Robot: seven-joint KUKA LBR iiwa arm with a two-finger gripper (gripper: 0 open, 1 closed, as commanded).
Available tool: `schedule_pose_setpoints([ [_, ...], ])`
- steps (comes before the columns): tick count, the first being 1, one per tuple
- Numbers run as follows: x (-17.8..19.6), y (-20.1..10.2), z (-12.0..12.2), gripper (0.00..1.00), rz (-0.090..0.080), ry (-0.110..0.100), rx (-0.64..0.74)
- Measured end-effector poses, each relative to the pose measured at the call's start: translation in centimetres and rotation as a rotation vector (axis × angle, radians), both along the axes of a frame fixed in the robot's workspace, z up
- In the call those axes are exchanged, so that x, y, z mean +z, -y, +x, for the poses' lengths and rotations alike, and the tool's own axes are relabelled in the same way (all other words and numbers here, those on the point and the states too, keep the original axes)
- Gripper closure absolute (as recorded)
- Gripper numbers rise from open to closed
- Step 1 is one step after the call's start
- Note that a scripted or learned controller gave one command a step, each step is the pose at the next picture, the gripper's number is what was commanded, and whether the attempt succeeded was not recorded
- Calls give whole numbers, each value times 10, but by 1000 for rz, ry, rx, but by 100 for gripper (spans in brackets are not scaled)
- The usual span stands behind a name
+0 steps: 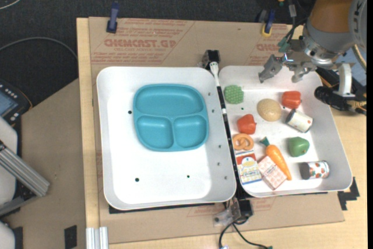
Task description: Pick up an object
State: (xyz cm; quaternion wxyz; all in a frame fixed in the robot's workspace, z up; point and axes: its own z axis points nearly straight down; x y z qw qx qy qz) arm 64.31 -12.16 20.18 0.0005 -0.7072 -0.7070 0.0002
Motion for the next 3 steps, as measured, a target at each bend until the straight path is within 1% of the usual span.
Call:
schedule_pose_setpoints([
  [1, 180, -53, -32, 0, -1, 23, 7],
  [2, 343, -70, -86, 0, -1, 23, 4],
  [3, 344, -69, -83, 100, -3, 8, 2],
])
